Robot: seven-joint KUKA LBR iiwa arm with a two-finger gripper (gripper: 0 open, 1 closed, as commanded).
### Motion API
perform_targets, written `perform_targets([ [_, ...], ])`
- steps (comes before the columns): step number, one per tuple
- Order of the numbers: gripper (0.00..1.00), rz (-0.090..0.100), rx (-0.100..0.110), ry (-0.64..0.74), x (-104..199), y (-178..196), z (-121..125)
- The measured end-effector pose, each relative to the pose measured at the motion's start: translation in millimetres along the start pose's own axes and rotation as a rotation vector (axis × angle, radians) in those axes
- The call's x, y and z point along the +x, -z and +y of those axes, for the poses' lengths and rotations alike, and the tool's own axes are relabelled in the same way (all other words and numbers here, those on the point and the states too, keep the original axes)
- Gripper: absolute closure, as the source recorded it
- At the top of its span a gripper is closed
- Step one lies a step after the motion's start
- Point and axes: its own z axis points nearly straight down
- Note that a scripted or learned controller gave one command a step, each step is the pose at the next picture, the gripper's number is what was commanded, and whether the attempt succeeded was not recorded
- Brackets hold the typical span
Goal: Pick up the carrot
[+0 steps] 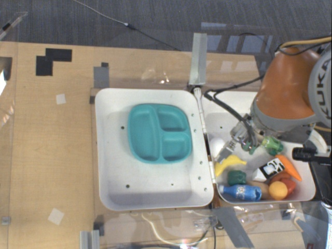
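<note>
Carrot (290, 168) pickup was not yet done: nothing showed in the pincer (241, 141), which hung over the middle of the right bin (223, 121), above and left of the carrot and apart from it. Whether the pincer was spread or pressed together could not be told at this slant.

Just below the pincer lay a yellow piece (231, 165), with a dark green piece (237, 177) and a blue bottle (243, 192) nearer the front wall. A black-and-white block (272, 167) lay against the carrot's left side. An orange ball (278, 190) sat below the carrot, near its lower half. The left bin (111, 154) held a teal plate (158, 133), well apart.

Carrot position: right part of the right bin, close to the right wall. Its long axis ran on a diagonal, from upper left to lower right in the view. The narrow end pointed to the lower right. A green bit (271, 145) at the upper-left end was possibly its top.

Recommended procedure, as a judgement:
1. Move the pincer right and toward the front until it is centred over the carrot's mid-length.
2. Turn the wrist so that the closing line crosses the long axis squarely.
3. Descend clear of the block and the ball, since either could be caught instead.
4. Close, then lift straight up.
</note>
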Motion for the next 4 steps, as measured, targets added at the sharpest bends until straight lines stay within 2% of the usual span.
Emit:
perform_targets([
  [1, 0.00, 0.000, 0.000, 0.001, 0.2, 0.1, 0.3],
  [2, 0.00, -0.002, -0.002, -0.256, 13.1, 38.1, -0.8],
  [4, 0.00, -0.002, -0.001, -0.255, 13.2, 37.9, -0.8],
])
